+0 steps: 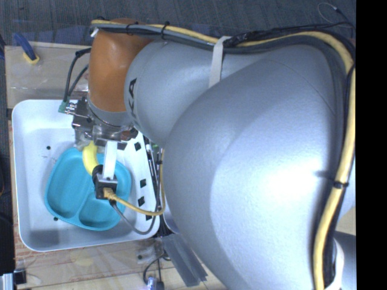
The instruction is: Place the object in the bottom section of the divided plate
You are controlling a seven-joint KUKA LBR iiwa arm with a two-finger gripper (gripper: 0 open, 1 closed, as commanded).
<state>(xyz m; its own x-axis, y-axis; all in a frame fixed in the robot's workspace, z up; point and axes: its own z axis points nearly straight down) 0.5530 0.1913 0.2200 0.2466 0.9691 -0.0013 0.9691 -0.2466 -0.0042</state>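
Start at the gripper [91,145]: it hangs low over the upper rim of the blue divided plate [66,189], but the wrist flange and a white bracket cover its tip, so you cannot tell from this angle what state the hand is in. Just beneath it you can see a pale yellow object [89,157], perhaps a banana-like toy, lying at the plate's upper edge and touching or nearly touching the tool. Whether it is gripped or merely resting there is hidden.

The plate sits in the left white bin [27,162], toward its lower half, and its ridge splits it into sections; the one nearest the lower edge of the view looks bare blue. A yellow cable [136,208] loops from the wrist across the plate's right side.

Judging by this, the object has reached the plate but not the bottom section. You should treat the placement as unfinished: a carry across the ridge and a release are left.
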